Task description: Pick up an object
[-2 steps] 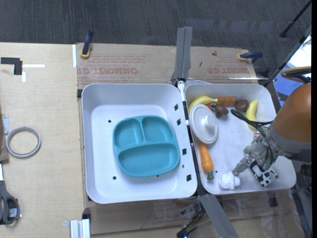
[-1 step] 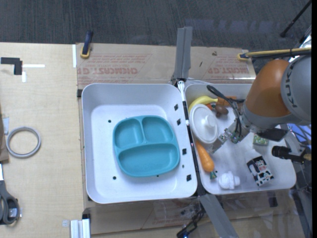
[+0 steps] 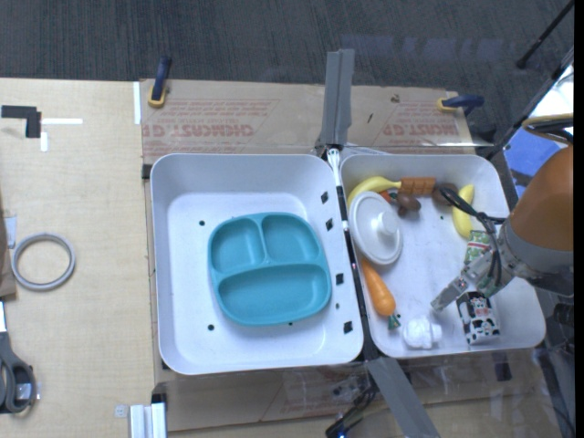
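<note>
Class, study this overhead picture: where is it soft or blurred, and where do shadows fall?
Camera view: lighting even, with soft shadows inside the left white bin around the blue divided plate; the orange-banded arm at the right edge is blurred; the gripper over the right white bin looks slightly soft.

You're looking at a robotics lab bench: two white bins (image 3: pixel 164 245) sit on cardboard clamped down at the bench's far edge (image 3: pixel 161 82), tape roll (image 3: pixel 41 261) by its left edge, dark carpet (image 3: pixel 228 16) beyond, toy food in the right bin
</note>
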Controlling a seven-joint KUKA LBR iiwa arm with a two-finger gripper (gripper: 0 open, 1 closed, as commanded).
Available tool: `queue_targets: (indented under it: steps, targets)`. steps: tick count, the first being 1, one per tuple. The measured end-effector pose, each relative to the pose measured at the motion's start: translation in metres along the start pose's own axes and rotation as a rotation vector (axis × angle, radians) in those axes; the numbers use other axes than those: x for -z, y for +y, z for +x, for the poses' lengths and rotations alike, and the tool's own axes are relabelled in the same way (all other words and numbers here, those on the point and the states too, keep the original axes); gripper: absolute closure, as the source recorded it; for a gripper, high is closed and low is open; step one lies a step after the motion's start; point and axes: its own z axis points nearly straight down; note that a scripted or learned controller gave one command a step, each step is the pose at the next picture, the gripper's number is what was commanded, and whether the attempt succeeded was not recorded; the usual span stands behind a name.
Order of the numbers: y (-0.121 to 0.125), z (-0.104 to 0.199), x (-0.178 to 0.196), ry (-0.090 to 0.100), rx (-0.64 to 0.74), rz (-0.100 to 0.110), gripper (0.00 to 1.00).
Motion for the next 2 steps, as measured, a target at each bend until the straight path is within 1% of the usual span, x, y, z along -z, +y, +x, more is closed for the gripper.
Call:
queue_targets:
  steps: [1,2]
  targets:
    - [0.001,-0.001,0.009,-0.002,0.002,-0.002,1.0]
    - [0.083,0.077,0.1,0.0,-0.101,0.0,1.0]
